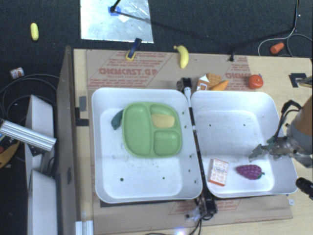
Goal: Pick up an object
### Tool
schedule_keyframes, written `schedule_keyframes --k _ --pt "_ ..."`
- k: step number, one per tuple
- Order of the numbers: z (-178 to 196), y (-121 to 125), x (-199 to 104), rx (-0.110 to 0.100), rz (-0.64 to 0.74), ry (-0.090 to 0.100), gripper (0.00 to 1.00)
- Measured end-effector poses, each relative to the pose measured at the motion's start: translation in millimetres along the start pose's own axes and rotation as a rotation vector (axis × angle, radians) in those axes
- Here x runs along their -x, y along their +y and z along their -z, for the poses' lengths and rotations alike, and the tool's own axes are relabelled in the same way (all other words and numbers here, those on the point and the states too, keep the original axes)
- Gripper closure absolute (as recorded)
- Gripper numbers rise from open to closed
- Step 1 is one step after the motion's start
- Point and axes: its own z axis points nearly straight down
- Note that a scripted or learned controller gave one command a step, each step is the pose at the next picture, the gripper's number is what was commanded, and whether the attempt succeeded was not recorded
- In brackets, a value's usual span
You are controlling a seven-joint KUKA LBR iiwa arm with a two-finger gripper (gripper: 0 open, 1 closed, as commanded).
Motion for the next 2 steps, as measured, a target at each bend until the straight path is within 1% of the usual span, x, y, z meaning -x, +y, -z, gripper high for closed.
schedule_keyframes --k 1,2 --pt "11.9 1.5 -1.3 0.004 0.003 0.0 1.0" --pt "11.6 1.4 -1.4 0.003 0.003 0.0 0.0"
